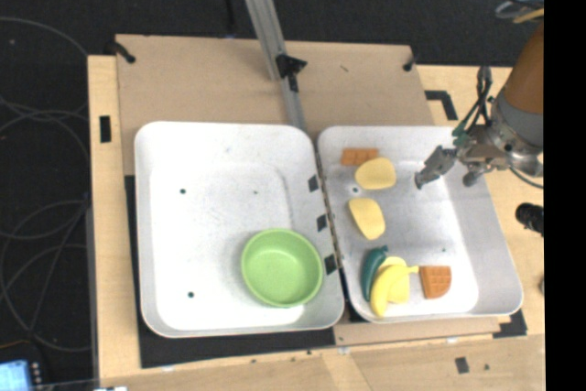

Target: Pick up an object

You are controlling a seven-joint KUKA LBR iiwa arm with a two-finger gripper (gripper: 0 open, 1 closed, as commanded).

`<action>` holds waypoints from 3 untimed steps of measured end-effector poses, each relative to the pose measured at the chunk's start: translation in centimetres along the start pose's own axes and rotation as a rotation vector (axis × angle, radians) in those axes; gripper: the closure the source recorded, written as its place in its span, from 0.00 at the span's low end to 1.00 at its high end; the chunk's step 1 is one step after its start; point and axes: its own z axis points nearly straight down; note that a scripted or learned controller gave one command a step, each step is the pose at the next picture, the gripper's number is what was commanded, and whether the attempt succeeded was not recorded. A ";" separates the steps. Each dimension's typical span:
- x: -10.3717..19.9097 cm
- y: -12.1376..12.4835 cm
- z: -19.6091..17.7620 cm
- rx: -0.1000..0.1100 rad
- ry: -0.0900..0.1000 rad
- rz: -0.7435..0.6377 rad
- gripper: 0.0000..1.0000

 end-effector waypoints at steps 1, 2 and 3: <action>0.0 0.0 0.0 0.000 0.000 0.000 0.00; 0.4 0.1 4.1 0.002 -0.002 0.003 0.00; -0.6 0.1 8.8 0.005 -0.003 0.005 0.00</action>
